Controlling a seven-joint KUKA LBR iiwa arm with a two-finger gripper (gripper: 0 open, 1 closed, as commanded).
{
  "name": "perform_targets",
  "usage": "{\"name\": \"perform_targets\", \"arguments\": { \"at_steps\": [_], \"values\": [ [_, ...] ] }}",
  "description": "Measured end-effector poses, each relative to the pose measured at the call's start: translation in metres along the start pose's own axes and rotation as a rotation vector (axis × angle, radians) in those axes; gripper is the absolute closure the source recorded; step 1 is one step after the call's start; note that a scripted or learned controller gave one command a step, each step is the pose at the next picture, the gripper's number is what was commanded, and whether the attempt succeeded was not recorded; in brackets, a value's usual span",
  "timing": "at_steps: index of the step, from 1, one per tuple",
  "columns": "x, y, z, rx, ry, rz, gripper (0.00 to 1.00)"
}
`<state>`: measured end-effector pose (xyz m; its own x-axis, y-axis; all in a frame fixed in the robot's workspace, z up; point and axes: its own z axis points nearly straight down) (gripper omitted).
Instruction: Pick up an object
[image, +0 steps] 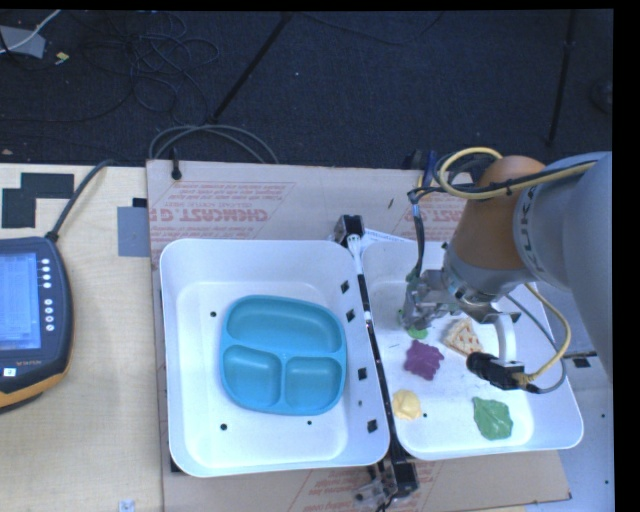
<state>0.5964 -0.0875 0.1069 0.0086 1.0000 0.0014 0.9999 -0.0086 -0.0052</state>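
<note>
**Going for a small toy in the right bin**

My end effector (418, 318) is low in the right bin (560, 430), near the middle of the frame and close to the wall between the two bins. I cannot tell what state it is in, because my own wrist hides the tip. So I will not say I have anything yet.

Right under it I see a small green bit (416, 331). It looks like it is touching the tip or just beside it. I think this is the thing I am going for. Just below it sits a purple toy (423, 359). A tan wedge (461, 338) lies to the right of that. A yellow toy (406, 404) and a green toy (492, 418) lie lower down, well apart from me.

To do this well, I should go straight down over the green bit, squeeze gently, and lift slowly. I should stay off the bin wall on my left so I do not bump it. The purple toy is near, so I could push it by mistake.

The left bin (190, 420) has a blue tray (282, 354). I leave that alone.
</note>
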Motion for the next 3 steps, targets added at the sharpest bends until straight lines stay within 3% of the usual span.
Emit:
{"name": "perform_targets", "arguments": {
  "at_steps": [1, 2, 3],
  "values": [
    [-0.003, 0.015, 0.016, -0.007, -0.001, -0.008, 1.0],
    [0.072, 0.049, -0.088, -0.014, 0.0, -0.016, 1.0],
    [0.059, 0.046, -0.081, -0.002, -0.002, -0.008, 1.0]
  ]
}}
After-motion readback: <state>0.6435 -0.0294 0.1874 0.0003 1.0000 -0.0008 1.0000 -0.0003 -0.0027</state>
